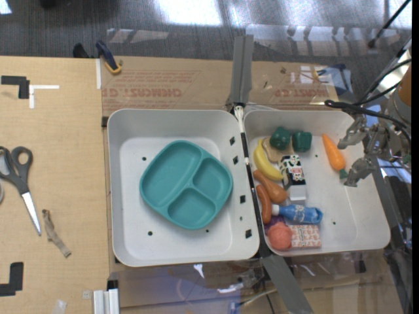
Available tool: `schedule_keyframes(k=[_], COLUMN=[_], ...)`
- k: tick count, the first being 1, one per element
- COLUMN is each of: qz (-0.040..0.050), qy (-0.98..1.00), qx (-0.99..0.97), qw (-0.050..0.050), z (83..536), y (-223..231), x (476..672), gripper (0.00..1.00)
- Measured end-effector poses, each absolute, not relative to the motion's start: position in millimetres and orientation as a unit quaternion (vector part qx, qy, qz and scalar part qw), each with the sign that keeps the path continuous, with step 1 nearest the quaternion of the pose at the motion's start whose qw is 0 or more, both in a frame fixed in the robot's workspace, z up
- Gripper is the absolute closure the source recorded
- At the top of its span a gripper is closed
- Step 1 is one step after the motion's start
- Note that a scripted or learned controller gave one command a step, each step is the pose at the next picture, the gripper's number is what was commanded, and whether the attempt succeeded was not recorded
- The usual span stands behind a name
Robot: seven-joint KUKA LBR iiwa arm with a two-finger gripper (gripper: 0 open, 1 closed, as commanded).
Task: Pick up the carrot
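Camera view puts the carrot (333,152) just left of the gripper (354,156), its long axis running top-left to bottom-right; fingers spread, holding nothing.

The carrot (333,152) was a small orange toy piece, tapered, smooth and without visible damage. It lay flat on the white floor of the right-hand bin (340,231), its long axis running on a diagonal from upper left to lower right. It rested free, just to the left of the gripper (357,154) and roughly level with it, not between the fingers. It stood apart from the clustered items further from the gripper, on the carrot's other side.
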State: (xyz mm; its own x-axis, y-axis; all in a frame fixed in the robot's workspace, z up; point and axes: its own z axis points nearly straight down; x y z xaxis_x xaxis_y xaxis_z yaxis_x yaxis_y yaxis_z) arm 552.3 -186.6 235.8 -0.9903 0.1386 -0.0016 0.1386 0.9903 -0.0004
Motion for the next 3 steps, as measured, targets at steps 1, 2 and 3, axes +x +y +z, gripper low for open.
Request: schedule_keyframes(k=[1,2,3], qz=[-0.0003,-0.0008,-0.0023], qy=[1.000,1.000,1.000], qx=[0.015,0.022,0.021], qw=[0.002,0.004,0.008], z=[112.9,94.5,106.4], y=[-210.8,-221.4,-220.8], x=[619.6,659.2,661.4], gripper=[0.00,0.00,1.00])
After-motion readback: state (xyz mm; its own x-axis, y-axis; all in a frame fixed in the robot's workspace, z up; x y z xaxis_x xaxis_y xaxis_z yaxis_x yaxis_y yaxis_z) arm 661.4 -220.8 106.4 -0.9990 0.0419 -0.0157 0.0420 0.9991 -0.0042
